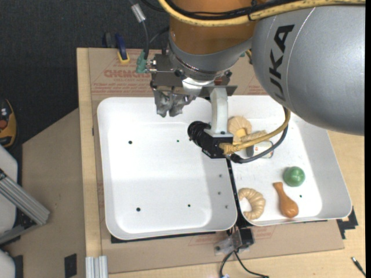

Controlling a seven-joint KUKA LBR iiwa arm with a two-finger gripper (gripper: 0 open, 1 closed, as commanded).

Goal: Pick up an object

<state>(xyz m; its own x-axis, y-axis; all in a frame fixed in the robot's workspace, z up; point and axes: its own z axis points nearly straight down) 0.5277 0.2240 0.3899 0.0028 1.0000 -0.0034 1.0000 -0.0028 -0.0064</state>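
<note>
Bench: a brown board [93, 155] carrying two shallow white bins side by side, seen from above at a slant.

Left bin [116, 172]: the bare white floor shows four small dark dots.

Right bin [333, 172]: four objects.
- Green ball [294, 176], toward the right side, about midway between far and near.
- Orange drumstick-shaped piece [286, 201], just near of the green ball, lying at a slant, close to it but apart.
- Ring-shaped pastry [253, 202], pale tan, in the near left corner, close to the wall between the bins.
- Croissant-like pastry [239, 125], pale tan, at the far left of this bin, partly hidden by cabling.

Arm [313, 45]: grey with an orange band, large in the upper right, reaching in over the far edge of the bins.

Gripper [170, 105]: hangs over the far edge of the left bin, above its floor, well apart from all four objects. The fingertips look close together with nothing visible between them; the gap itself is too small to judge with certainty.

Bracket and cables [214, 138]: a white upright piece and a black fitting with yellow and black cable, over the dividing wall near the croissant-like pastry.

Blue-and-yellow clamp [120, 46]: on the far left corner of the board.
</note>
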